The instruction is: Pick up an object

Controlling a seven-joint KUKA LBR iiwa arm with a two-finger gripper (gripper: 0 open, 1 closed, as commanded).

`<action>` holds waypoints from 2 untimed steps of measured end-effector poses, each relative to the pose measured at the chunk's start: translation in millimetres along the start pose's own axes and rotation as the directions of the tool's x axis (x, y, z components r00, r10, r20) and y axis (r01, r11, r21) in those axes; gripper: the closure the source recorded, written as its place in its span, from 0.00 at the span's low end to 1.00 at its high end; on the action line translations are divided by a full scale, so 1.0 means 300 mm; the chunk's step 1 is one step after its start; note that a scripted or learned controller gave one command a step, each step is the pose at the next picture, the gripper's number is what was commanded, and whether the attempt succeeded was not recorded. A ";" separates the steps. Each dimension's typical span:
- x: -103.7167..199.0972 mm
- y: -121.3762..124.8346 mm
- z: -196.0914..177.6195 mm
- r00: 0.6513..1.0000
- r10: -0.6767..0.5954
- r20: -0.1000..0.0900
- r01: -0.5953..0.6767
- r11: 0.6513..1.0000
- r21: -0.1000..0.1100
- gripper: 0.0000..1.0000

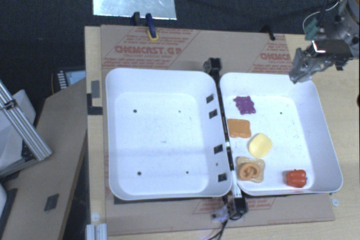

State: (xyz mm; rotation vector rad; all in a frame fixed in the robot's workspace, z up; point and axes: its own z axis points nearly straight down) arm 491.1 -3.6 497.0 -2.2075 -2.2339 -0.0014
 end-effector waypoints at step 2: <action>-0.103 -0.018 0.329 1.000 0.003 -0.001 -0.003 1.000 0.011 1.00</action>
